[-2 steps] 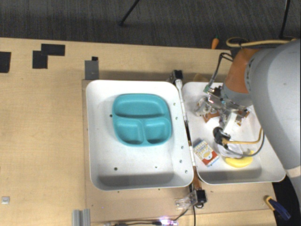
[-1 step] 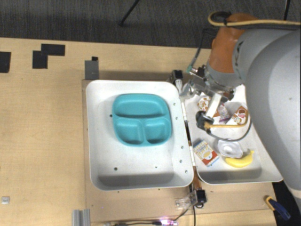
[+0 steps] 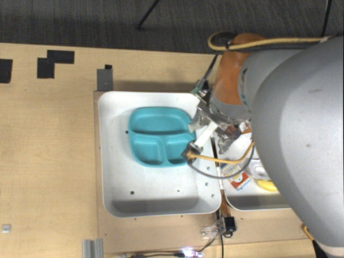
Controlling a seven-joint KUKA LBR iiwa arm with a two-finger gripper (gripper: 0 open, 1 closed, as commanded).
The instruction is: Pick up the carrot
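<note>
Gripper [image 3: 219, 140] sits mid-frame at the bins' shared wall, beside a teal tray [image 3: 156, 136]; open or closed, cannot tell. A red-orange item [image 3: 241, 183] lies just lower right of it. Cannot tell if that is the carrot.

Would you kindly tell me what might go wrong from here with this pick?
1. The gripper sits by the shared wall between the bins, close to the teal tray; descending, it may strike either.
2. The arm hides much of the right bin, where a red-and-white packet and a yellow item lie close together; a grasp could take the wrong one.
</note>
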